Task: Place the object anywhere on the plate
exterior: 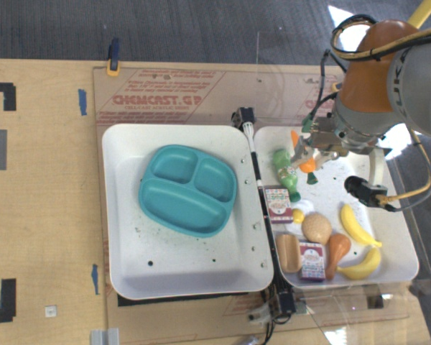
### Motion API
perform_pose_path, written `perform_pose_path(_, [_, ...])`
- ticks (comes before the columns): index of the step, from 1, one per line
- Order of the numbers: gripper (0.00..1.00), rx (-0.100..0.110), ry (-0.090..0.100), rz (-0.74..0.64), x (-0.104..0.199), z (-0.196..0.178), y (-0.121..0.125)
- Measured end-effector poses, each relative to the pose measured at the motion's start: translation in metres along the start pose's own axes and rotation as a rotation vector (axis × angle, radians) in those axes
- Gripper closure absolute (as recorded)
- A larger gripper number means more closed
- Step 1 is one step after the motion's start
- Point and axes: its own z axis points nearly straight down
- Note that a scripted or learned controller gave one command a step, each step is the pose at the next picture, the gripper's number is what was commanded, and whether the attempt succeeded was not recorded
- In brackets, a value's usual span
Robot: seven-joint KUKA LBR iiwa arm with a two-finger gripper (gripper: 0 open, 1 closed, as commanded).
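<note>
At the bottom right of the frame, the right bin [411,259] holds a crowd of toy food: a small printed carton [312,261] beside a brown bun-like piece [288,252], an orange-brown drumstick shape [337,250], two yellow bananas [360,230] and a tan egg-shaped piece [317,228]. Higher up in that bin lie a second carton [278,204] and a green vegetable piece [286,172]. Just right of the green piece is a small orange piece [307,166], with the gripper [313,152] directly over it, in the upper part of the right bin. Judging by that position, the orange piece is most likely the object to be moved. Whether the gripper is clenched on it, merely touching it or released above it cannot be told, because the wrist hides the contact. The piece looks like hollow moulded plastic, so it should be very light, stiff and not fragile. It is also smooth and probably tapered, so it is apt to squirt out of a pinch or roll. The safest hold would be across its thickest middle, squarely, rather than near a narrow end. The green piece lies close enough to be nudged or caught along with it. To the left, at mid-frame, the teal plate [189,189] with its three compartments sits tilted in the left bin [115,214], well apart from the orange piece and across the two bins' rims.
</note>
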Motion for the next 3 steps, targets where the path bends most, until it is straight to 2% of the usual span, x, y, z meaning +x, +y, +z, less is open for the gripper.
perform_pose_path(1, [1.0,0.008,0.004,0.123,0.063,0.001,-0.036])
perform_pose_path(2, [1.0,0.008,0.004,0.05,0.142,-0.025,-0.078])
perform_pose_path(3, [0.0,0.008,0.001,0.056,0.138,-0.024,-0.077])
